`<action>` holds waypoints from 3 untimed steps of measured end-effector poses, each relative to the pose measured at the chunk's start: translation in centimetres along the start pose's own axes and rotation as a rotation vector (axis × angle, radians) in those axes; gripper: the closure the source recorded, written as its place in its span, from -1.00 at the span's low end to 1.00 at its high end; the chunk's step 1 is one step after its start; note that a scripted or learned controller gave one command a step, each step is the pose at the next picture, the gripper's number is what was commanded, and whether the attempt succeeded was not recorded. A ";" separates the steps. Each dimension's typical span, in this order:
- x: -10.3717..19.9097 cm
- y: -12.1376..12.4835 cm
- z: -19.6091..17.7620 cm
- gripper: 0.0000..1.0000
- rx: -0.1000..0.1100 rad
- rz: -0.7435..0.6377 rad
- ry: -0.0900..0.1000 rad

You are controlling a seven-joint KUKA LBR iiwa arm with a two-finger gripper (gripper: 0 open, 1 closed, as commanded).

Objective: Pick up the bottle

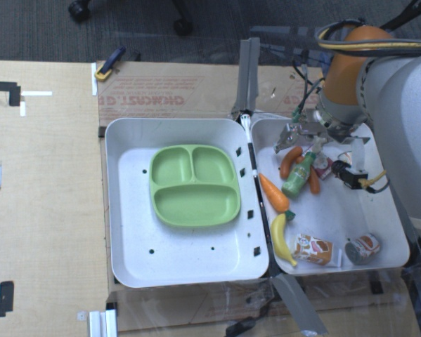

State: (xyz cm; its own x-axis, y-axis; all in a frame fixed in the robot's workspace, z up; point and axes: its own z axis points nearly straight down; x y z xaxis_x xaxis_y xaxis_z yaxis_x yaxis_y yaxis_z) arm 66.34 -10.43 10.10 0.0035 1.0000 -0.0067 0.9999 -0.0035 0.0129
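Two white bins (126, 188) share the bench; near the right bin's far edge, the gripper (310, 142) hovers over a green bottle (297, 175), grip state unclear.

Pale wooden bench (41, 209) carries two shallow white plastic bins side by side: left bin (126, 244), right bin (386, 209). Brown printed cardboard sheet (161, 90) lies flat along the bench's far edge.

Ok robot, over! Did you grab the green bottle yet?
Tool low over right bin, just above the bottle's cap end. Green bottle lying in the bin, grasp unconfirmed. Carrot and other orange pieces crowd it.
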 end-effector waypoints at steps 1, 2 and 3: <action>6.3 -7.5 -8.9 -1.00 0.017 -0.217 0.007; 4.1 -14.4 -9.0 -1.00 0.017 -0.438 0.010; -2.5 -13.9 0.8 -1.00 0.017 -0.274 0.009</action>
State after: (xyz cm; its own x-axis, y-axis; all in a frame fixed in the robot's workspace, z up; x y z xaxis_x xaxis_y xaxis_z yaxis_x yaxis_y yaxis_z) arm 52.42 -12.87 9.16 -0.2671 0.9637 0.0017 0.9637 0.2671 -0.0047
